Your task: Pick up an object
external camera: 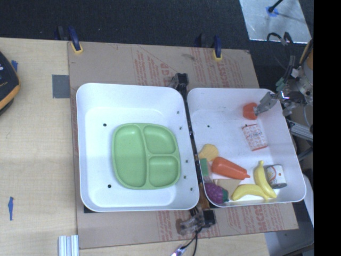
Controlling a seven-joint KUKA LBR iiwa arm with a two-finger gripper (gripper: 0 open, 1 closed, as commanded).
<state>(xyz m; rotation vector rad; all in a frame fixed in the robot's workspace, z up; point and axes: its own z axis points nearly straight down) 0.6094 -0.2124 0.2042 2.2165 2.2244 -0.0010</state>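
1. The gripper (pixel 265 105) reaches into the right bin (pixel 224 103), beside a small red-orange object (pixel 249 111)
2. A carrot (pixel 229 168), two bananas (pixel 257 184) and a can (pixel 275 176) lie nearby
3. The left bin (pixel 96 97) holds a green divided plate (pixel 145 155)

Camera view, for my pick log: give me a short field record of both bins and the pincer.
left bin: green divided plate
right bin: orange-red piece, small packet, carrot, bananas, can, purple item
pincer: at right bin's far corner, beside the orange-red piece
grasp: cannot tell
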